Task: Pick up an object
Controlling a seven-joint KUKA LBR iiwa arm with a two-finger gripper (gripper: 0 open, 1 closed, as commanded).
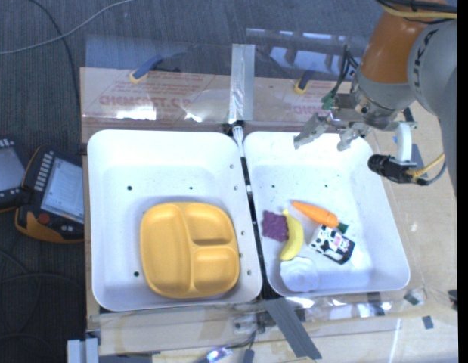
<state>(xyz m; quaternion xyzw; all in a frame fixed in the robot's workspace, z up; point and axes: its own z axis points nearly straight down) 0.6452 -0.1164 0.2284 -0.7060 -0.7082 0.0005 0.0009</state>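
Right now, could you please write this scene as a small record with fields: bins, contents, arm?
left bin: holds a yellow divided tray
right bin: holds a carrot, banana, purple item, black-and-white item, white item
arm: gripper above the right bin's far end, apart from the items
jaws: spread, nothing between them

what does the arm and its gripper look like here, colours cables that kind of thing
The arm is rounded and grey, with a broad orange band above the wrist. Dark cables loop over the top of the orange part, with a hint of yellow. Below sits a grey metal wrist block, and the gripper ends in two slim pale metal fingers. A black cylindrical part with a white bracket hangs beside it.
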